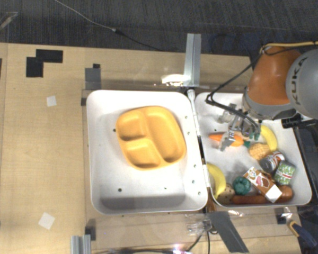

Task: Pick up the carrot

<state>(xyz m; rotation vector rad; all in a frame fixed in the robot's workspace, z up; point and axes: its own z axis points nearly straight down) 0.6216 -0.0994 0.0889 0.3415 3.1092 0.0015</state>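
In the camera view, the carrot [218, 138] lay in the right bin [306, 194] toward its nine o'clock wall. The gripper [232, 137] stood over its three o'clock end, presumably positioned for grasping; its state could not be told.

Grey arm [307, 83], orange band [270, 78], black cable [228, 86]

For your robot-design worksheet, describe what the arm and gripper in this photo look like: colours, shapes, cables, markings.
The arm is bulky and rounded, light grey with a glossy orange band above the wrist and white KUKA lettering on its grey casing. A thin black cable loops along its left side. The gripper is a small metallic assembly of grey and silver parts with slim fingers, much narrower than the arm.
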